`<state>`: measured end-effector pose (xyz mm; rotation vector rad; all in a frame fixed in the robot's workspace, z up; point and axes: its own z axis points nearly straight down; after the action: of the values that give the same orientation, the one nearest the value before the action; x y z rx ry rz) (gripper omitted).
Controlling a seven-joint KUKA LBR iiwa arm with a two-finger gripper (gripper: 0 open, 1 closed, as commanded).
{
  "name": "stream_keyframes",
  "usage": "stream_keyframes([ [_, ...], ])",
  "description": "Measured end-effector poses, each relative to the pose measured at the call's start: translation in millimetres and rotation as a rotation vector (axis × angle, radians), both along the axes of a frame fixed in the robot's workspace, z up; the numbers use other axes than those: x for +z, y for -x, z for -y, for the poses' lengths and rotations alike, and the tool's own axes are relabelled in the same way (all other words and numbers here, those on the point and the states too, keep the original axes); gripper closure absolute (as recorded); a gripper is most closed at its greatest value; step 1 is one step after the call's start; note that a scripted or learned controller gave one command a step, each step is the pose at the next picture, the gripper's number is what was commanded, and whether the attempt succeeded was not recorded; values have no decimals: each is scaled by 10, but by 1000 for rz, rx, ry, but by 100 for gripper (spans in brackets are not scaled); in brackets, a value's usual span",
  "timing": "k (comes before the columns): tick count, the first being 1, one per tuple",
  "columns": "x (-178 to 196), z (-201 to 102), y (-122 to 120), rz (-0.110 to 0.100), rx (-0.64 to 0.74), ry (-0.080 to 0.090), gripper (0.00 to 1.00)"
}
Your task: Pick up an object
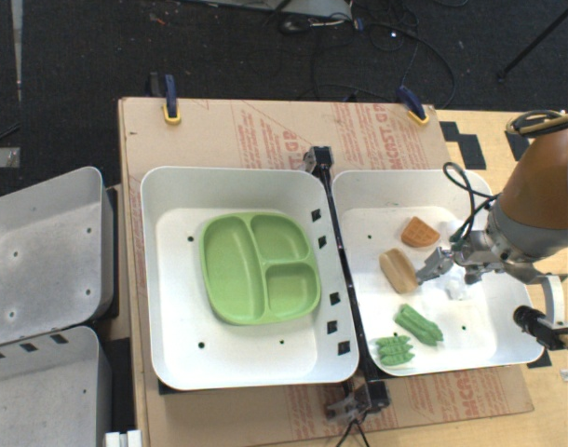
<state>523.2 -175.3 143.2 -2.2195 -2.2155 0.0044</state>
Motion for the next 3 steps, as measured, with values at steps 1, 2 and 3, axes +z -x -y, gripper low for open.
stream_keyframes([
  [1, -192, 13, -64, 26, 5, 8, 0],
  [2, -109, 21, -62, 25, 1, 10, 100],
  [3, 485, -56, -44, 11, 5, 3, 100],
])
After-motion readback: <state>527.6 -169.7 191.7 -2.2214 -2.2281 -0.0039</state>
